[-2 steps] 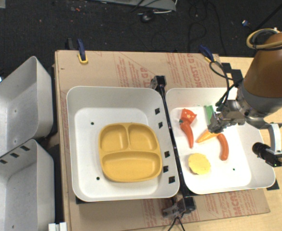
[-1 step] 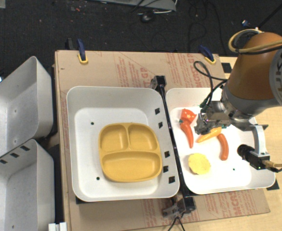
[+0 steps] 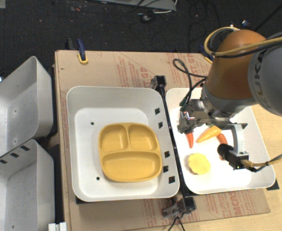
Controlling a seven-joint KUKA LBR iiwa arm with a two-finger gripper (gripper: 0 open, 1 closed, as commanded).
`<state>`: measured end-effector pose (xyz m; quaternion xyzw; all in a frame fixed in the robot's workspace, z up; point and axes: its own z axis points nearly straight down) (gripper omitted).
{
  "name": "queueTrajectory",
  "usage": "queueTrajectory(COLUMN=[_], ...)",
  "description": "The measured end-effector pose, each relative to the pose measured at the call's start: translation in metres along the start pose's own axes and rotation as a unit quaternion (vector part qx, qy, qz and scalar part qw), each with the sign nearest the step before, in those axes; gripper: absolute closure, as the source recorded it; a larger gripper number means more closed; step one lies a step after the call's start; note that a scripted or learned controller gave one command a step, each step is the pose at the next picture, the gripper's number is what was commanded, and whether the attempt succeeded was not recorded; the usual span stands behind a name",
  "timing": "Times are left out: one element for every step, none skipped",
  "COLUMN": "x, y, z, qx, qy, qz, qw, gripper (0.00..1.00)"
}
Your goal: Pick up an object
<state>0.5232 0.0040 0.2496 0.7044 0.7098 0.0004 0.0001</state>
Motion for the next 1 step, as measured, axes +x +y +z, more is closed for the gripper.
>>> queueTrajectory(x=[0.0571], y=[-0.0097], z=[0.0155], qx=[0.002], qy=[0.001], qz=[0.000], qw=[1.0000], gripper=[1.00])
